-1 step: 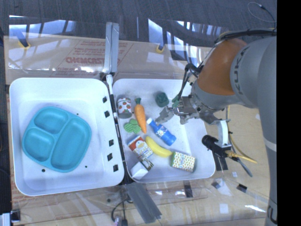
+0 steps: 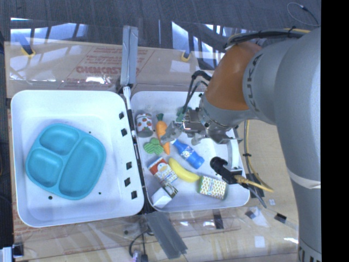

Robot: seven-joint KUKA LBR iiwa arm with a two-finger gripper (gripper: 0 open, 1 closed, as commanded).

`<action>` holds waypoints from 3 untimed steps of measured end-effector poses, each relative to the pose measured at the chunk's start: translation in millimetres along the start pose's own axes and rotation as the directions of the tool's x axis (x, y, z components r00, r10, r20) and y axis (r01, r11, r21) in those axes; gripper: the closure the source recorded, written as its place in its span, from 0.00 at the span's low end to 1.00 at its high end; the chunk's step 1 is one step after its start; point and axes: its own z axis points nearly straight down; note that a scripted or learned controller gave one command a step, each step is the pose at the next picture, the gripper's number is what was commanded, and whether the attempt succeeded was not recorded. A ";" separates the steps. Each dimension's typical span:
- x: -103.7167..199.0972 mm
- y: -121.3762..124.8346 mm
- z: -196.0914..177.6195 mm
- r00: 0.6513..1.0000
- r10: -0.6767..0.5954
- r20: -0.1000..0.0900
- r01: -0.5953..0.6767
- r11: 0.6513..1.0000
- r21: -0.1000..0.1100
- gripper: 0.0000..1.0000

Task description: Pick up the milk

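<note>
While jaws (image 2: 182, 131) unclear, milk (image 2: 163, 171) beside banana (image 2: 184, 171), carrot (image 2: 161, 129), blue bottle (image 2: 188, 154).

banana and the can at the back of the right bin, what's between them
In the camera view, between the yellow toy banana and the small round can lie a green toy vegetable and an orange carrot.

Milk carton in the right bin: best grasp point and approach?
The milk carton lies tipped over near the right bin's front-left corner, long axis slanting from its red printed end to its white end. Probably come from above and close across the narrow mid-body; the banana crowds its right side, so avoid that flank.
</note>
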 end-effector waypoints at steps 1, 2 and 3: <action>-11.3 -35.1 95.8 0.971 0.239 -0.006 -0.239 0.971 -0.010 0.00; -76.3 -63.7 52.8 1.000 0.013 0.000 -0.013 1.000 -0.008 0.00; -5.8 -67.7 67.0 0.994 0.107 -0.002 -0.107 0.994 -0.003 0.00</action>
